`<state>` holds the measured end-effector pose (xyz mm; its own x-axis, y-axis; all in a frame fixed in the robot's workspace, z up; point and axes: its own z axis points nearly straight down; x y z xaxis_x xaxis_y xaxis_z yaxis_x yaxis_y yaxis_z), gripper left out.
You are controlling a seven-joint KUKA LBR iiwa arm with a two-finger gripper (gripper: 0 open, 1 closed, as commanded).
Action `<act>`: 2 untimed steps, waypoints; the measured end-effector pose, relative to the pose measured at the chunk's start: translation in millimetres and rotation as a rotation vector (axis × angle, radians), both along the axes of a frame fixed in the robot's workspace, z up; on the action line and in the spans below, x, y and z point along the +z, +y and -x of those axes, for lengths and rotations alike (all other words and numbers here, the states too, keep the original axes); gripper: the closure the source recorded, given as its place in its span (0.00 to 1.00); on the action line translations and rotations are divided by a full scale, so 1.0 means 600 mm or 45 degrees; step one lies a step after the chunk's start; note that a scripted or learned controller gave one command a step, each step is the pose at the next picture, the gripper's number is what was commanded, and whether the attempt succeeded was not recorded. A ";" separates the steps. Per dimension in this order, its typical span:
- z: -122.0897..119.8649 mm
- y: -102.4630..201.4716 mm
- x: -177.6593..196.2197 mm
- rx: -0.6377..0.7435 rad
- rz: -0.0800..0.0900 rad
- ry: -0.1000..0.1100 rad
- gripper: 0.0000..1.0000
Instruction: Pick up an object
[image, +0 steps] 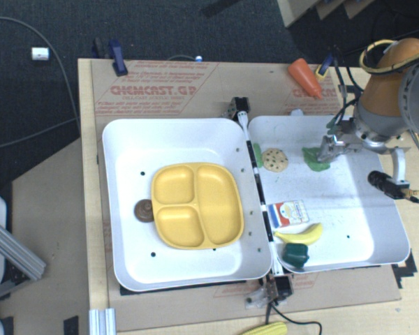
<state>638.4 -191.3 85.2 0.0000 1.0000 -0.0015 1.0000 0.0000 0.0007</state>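
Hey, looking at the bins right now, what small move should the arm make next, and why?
Probably lower the hand a little onto the green object and close on it. The hand sits right at that object in the right bin, and nothing shows that it is held yet.

- We see our grey KUKA arm (405, 96) as a stout, rounded metal body with a smooth finish.
- A glossy orange band (394, 75) wraps it above the wrist, bulging like a dome.
- A thin yellow cable (372, 51) loops beside the orange part, and dark cables (346, 93) run along the wrist.
- Our silvery two-finger gripper (326, 152) is a small, boxy metal piece.
- A black cylindrical fitting (385, 183) juts from a pale grey bracket (399, 165).
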 end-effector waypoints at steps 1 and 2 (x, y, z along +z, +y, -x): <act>0.014 0.001 0.015 -0.001 -0.001 0.002 1.00; 0.014 0.001 0.015 -0.001 -0.001 0.002 0.00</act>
